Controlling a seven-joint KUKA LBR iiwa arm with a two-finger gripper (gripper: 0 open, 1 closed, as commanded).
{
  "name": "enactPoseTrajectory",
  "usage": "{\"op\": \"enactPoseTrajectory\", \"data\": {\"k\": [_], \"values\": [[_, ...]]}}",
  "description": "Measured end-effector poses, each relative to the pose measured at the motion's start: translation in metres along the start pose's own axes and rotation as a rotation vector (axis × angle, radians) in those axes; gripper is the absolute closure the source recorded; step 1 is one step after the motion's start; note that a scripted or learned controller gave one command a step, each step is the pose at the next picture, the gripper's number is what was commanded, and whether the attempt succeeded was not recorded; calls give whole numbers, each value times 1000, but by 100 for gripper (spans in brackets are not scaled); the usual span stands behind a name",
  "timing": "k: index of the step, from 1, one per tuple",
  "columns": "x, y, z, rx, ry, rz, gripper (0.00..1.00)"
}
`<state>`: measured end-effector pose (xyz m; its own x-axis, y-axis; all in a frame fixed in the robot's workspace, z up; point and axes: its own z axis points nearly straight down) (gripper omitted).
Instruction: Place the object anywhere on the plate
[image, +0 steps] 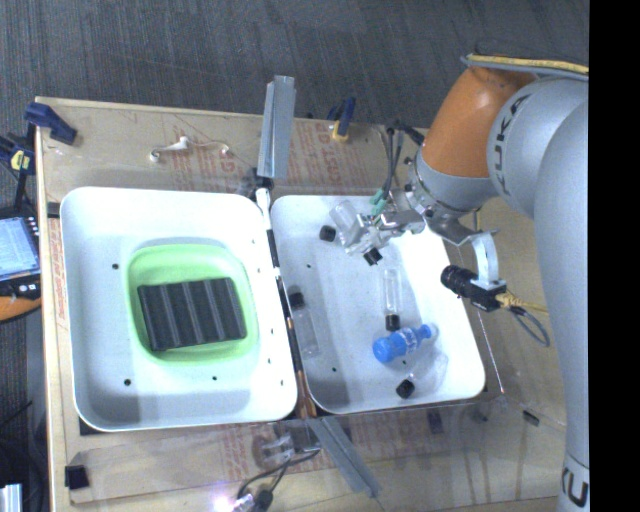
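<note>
A light green plate (186, 261) lies in the left white bin (90, 225) with a dark grey ribbed slab (190, 311) resting on it. My gripper (361, 236) hangs low over the upper part of the right bin (310, 370), well right of the plate. Below the gripper lies a clear vial with a dark cap (390, 296). Further down is a small clear bottle with a blue cap (403, 343). I cannot make out whether the gripper holds anything.
Small black pieces (327, 233) (404, 387) are scattered in the right bin, and another (296, 299) sits by its left wall. A metal bar (275, 125) stands behind the divide between the bins. The arm's orange band (465, 125) looms at the upper right.
</note>
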<state>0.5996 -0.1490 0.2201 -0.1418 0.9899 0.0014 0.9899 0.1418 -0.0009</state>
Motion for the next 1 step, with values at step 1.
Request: {"op": "enactPoseTrajectory", "data": {"k": [1], "values": [[0,0,0,0,0,0,0]]}}
